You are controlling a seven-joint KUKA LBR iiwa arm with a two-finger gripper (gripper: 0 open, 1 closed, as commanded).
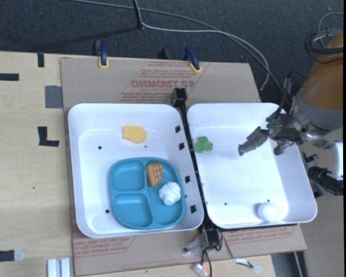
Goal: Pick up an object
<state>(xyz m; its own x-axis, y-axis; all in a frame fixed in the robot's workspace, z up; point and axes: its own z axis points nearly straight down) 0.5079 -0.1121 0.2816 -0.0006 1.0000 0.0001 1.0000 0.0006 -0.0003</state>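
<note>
Gripper: your gripper [264,143] hangs over the right bin [288,212], fingers spread, nothing between them.
Green object: the green object [203,145] lies at that bin's left side, apart from the gripper.
White ball: the white ball [269,211] rests by the near rim.
Left bin: the left bin [83,154] carries your blue tray [127,203].

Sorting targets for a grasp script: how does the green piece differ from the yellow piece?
The green piece lies in the right bin, against its left wall; the yellow piece lies in the left bin, above the blue tray. The green piece looks smaller and lumpier; the yellow one is broader and flatter. Both rest on bare bin floor, apart from the gripper.
</note>
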